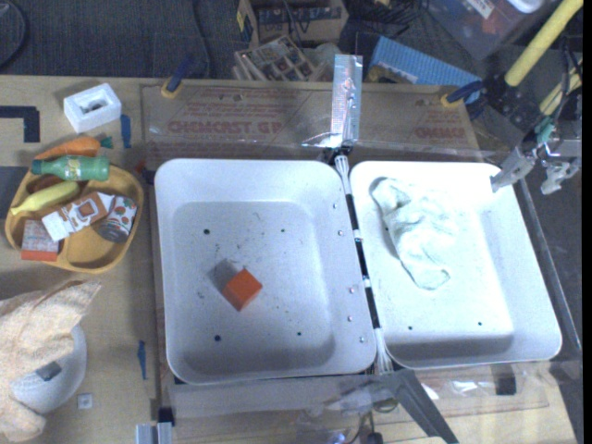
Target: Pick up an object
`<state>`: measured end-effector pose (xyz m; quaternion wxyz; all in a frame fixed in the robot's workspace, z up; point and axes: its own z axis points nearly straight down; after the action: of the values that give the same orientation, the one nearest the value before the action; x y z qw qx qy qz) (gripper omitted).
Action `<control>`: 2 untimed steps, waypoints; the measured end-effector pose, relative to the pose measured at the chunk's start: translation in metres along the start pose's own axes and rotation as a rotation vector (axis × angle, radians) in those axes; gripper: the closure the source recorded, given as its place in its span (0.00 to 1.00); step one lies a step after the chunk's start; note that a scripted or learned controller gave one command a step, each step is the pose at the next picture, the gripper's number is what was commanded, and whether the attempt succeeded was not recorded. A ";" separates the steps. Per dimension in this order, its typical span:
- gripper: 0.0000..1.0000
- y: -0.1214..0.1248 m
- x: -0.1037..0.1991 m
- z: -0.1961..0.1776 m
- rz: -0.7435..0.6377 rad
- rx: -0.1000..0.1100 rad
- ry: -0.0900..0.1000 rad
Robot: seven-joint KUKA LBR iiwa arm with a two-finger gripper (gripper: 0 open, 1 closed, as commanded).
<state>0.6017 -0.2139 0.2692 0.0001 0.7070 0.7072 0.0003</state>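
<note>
An orange block [243, 289] lies in the left bin [185, 192], a little left of its middle, with a small grey shadow patch beside it. A crumpled pale white-green cloth [421, 231] lies in the upper middle of the right bin [518, 313]. My gripper [530, 174] hangs over the right bin's far right corner, well away from the cloth and the block. Its two fingers stand apart, open, with nothing between them.
A wooden bowl [92, 257] of toy food and a green bottle sits left of the bins. A white box [92, 106] lies behind it, and a beige cloth [42, 326] at the bottom left. A shiny upright strip [347, 100] stands behind the bins' joint.
</note>
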 end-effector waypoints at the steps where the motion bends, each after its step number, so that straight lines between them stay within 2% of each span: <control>1: 0.00 -0.012 0.089 0.099 -0.011 0.000 0.000; 2: 0.00 -0.016 0.111 0.180 -0.130 -0.003 0.000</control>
<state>0.5861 -0.1030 0.0893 0.0014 0.6596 0.7516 0.0012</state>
